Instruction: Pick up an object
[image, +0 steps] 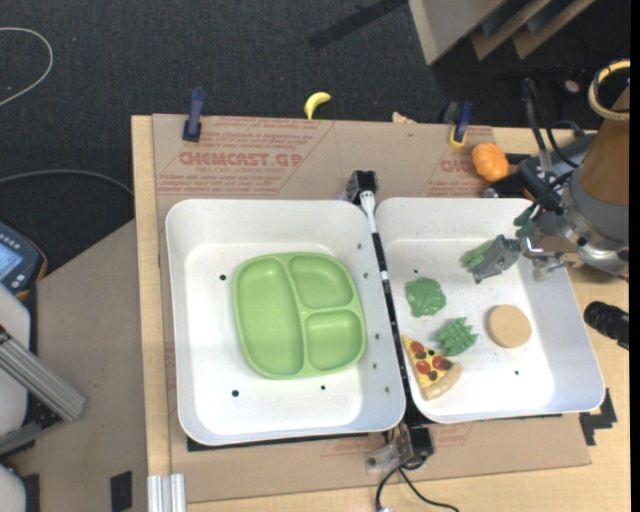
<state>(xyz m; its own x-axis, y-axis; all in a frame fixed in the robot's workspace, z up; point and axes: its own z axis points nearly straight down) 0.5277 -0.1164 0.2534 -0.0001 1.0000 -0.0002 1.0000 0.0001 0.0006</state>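
Note:
The right bin (560, 395) holds a green broccoli-like piece (425, 296), a smaller leafy green piece (457, 335), a pizza slice (432, 367) and a round tan cookie (509, 326). My gripper (490, 258) hangs over the upper middle of this bin, reaching in from the right. It is above and to the right of the broccoli-like piece and apart from every object. Nothing shows in its grasp.
A green divided plate (298, 314) lies in the left bin (190, 300). An orange toy (489, 161) and a yellow banana (317, 102) sit beyond the bins. Blue clamps (193, 115) hold the board's far edge. The arm's body (600, 200) covers the right bin's far right corner.

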